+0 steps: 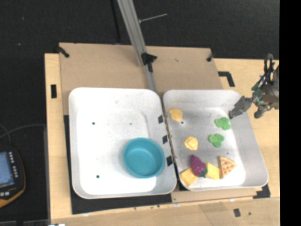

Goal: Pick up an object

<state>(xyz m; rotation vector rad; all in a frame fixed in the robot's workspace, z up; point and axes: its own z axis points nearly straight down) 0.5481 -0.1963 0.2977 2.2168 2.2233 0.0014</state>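
Nothing is lifted yet. The left shallow white plastic bin holds a round teal plastic bowl. The right shallow white bin holds small yellow, green and purple toy foods. The tool hangs at its right rim; I cannot tell its opening.

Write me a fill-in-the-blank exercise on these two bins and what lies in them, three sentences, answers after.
1. The blue bowl sits in the ____ bin.
2. The two green pieces lie in the ____ bin.
3. The purple piece lies between a yellow block and a ____ block.

Missing words: left; right; yellow
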